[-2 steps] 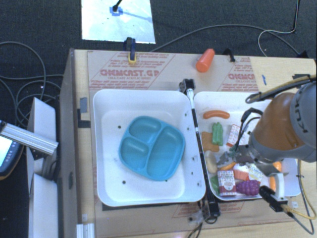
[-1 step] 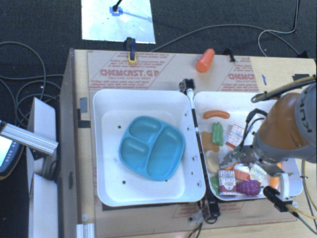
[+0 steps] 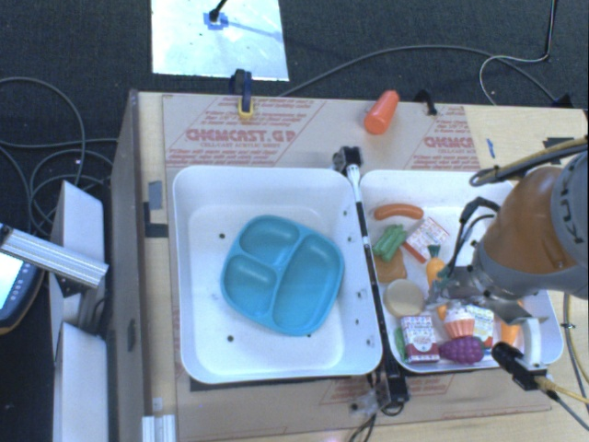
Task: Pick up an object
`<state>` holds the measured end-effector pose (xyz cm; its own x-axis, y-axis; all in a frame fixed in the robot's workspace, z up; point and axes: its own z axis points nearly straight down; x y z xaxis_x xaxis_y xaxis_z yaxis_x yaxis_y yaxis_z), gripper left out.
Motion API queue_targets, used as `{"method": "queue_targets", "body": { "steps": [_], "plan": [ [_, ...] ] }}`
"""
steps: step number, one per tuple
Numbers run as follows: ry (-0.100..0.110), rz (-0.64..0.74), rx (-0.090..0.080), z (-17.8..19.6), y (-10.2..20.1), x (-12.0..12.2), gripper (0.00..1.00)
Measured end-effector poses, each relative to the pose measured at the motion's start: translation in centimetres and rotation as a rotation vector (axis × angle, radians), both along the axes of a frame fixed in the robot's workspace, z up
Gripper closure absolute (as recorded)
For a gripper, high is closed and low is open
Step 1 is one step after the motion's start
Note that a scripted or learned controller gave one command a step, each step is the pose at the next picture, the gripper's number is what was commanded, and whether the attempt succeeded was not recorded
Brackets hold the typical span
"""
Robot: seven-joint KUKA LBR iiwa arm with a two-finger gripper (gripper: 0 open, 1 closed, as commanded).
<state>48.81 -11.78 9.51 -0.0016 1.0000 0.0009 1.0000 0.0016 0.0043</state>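
Observation:
The right bin (image 3: pixel 460 184) holds several toy foods: a sausage (image 3: pixel 398 212), a green vegetable (image 3: pixel 389 241), a small white and red carton (image 3: pixel 425 238), a brown toast slice (image 3: pixel 391 269), a cream round disc (image 3: pixel 403 296), a red and white box (image 3: pixel 419 335), purple grapes (image 3: pixel 463 349) and a cupcake (image 3: pixel 469 321). My gripper (image 3: pixel 440 295) is low in this bin, just right of the cream disc and above the cupcake. The grey wrist and orange band hide the bin's right part. I see nothing lifted.
The left bin (image 3: pixel 198 247) holds a blue divided plate (image 3: pixel 282 273). An orange cylinder (image 3: pixel 381 111) lies on the cardboard behind the bins. A yellow and black clamp (image 3: pixel 244 95) stands at the back edge. A divider rail (image 3: pixel 366 256) runs between the bins.

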Motion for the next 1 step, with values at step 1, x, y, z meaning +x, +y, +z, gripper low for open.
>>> {"method": "queue_targets", "body": {
  "steps": [1],
  "plan": [
    [0.001,0.003,0.000,9.01,6.50,3.78,1.00]
  ]
}}
